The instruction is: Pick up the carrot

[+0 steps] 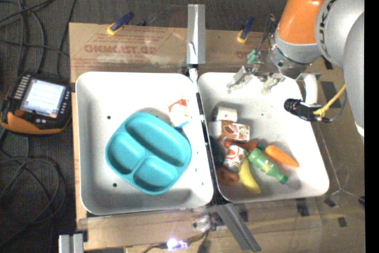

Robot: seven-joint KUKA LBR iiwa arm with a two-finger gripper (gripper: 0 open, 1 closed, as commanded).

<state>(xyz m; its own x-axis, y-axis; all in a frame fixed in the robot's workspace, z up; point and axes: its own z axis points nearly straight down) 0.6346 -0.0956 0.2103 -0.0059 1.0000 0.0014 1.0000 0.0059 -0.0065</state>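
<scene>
Nearest the lens, the grey arm with its orange band carries the two-finger claw point(256, 81) over the far edge of the right-hand shallow white bin point(308, 154), its two pale fingers spread apart and gripping nothing. Below and to the front of it, well apart, sits a heap of toy food. On the heap's right side lies the small orange toy carrot point(280, 155), slanted with its tip toward the bin's front right corner. Its thick end touches the green plastic bottle point(267, 164), and a yellow toy banana point(249, 176) lies just beyond that. White and red cartons point(232, 127) crowd the heap's far side.

The carrot looks like light, rigid moulded plastic, smooth and tapered, so it will likely slip toward its thin end under a pinch. Best hold, by my judgement: across the thicker middle, fingers set crosswise to its length, staying off the bottle.
</scene>
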